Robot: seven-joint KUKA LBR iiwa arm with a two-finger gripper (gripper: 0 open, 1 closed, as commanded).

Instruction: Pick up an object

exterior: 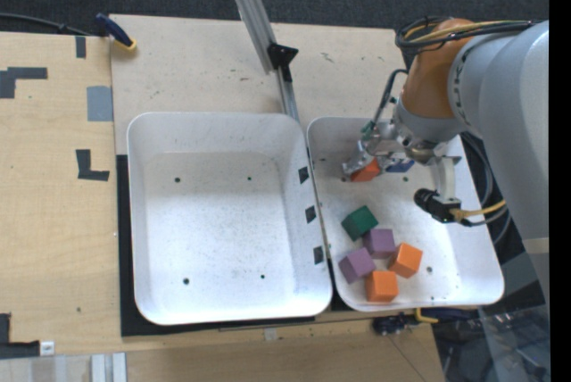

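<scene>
My gripper [363, 164] hangs over the far part of the right bin [477, 282], its fingers closed around a small orange-red block [366, 174]. A bit of blue [401, 164] shows just right of the block, under the wrist; I cannot tell what it is. Nearer the front of the same bin lie a green block [359, 221], two purple blocks [382, 241] [357, 263] and two orange blocks [407, 259] [384, 285], clustered together.
The left bin [143, 193] sits beside the right one, sharing a raised middle wall. A slanted metal rail [250, 5] ends at a black clamp [282, 56] behind the bins. Cables [455, 211] loop off the wrist on the right.
</scene>
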